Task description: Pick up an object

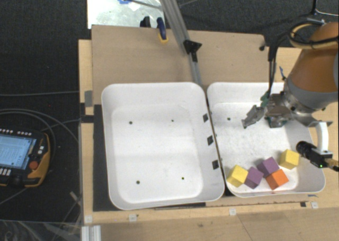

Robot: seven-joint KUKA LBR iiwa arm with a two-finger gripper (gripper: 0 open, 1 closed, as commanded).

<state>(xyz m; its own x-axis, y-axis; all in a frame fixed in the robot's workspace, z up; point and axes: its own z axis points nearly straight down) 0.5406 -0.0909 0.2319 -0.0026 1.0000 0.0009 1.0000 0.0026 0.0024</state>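
Observation:
Several small cubes lie along the front of the right bin [233, 99]: a yellow one [238, 175], a purple one [254, 177], a second purple one [268, 166], an orange one [276, 179] and another yellow one [290, 158]. My gripper [253, 117] hangs over the middle of that bin, pointing left, well behind the cubes and apart from them. I see nothing in it.
The left bin [114, 128] sits beside the right one, joined by a ridge with black clips [210, 140]. A grey pole [175, 17] slants in from the back. A teach pendant [21, 155] lies off the bench to the left.

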